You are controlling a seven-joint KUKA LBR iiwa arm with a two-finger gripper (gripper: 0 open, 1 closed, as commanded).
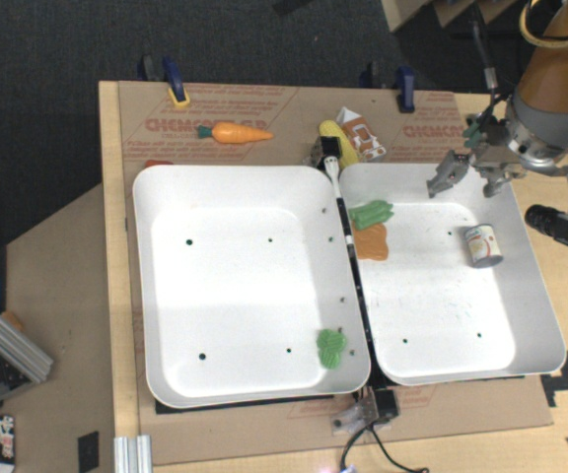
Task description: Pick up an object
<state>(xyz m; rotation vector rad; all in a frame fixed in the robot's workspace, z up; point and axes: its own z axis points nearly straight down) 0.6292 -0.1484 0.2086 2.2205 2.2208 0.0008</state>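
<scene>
The gripper [469, 177] is seen spread wide, nothing between its fingers, above the right bin's [521, 348] far edge. A small can [481, 245] is found lying in that bin, near the claw.

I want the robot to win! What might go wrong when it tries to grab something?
1. The can lies on its side, so it may roll away when the tool closes.
2. The green toy and orange toy touch each other beside the bin wall, so the tool may bump the wall or grab both.

Glossy white plastic bins [225, 294]
</scene>
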